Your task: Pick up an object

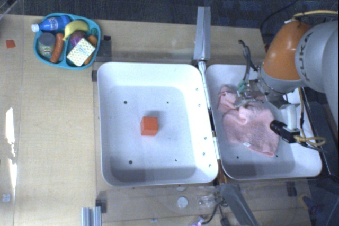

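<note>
At the far left of the table (53, 140), near its back edge, sits a small blue tray (38, 50) packed with toy groceries: a blue bottle (53, 23), a yellow banana (77, 27), and a few other small items too crowded to tell apart. To its right lies the left white bin (111, 166), a shallow tub with rounded corners, and in it rests a single orange block (150, 126), a little left of the bin's middle and well apart from every wall. A grey metal bar (202, 34) runs back from the seam where the two bins meet. Just beside it is the right white bin (302, 166), holding a crumpled pink cloth (249, 127) that spreads from the bin's upper left toward its centre, bunched at the top and flatter lower down. The end effector (249, 90) hangs over the upper edge of the cloth, at or very near its bunched part; whether it is open, closed, or gripping the fabric cannot be told from this angle. Behind it, at the right, the grey arm (320, 55) with its orange band (283, 55) leans in over the bin's right side, with black cables (246, 55) looping near the wrist.
</note>
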You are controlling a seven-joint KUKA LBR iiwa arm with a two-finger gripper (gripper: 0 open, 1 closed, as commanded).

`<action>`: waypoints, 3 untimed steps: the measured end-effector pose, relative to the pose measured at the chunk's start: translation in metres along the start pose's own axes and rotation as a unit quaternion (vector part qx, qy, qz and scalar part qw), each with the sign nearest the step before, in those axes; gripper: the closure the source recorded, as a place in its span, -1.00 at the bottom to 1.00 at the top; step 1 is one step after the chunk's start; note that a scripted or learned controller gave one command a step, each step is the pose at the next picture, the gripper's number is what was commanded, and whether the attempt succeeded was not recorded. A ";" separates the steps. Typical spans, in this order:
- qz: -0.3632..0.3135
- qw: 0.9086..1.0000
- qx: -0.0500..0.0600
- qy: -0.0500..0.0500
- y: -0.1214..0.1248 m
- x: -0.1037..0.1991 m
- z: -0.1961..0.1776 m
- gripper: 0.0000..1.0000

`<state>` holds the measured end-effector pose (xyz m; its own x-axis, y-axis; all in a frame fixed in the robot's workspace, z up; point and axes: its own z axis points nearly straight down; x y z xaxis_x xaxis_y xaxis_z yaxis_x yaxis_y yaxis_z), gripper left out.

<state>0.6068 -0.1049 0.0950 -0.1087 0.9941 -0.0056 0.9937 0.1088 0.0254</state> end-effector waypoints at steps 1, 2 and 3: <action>0.000 1.000 0.000 0.000 0.000 0.000 0.000 -1.00; -0.043 0.999 0.002 0.000 0.027 0.013 0.001 -1.00; -0.066 0.998 0.008 0.002 0.027 -0.037 -0.045 -1.00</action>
<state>0.6368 -0.1388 0.1412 -0.2388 0.9711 -0.0040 0.9710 0.2388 0.0090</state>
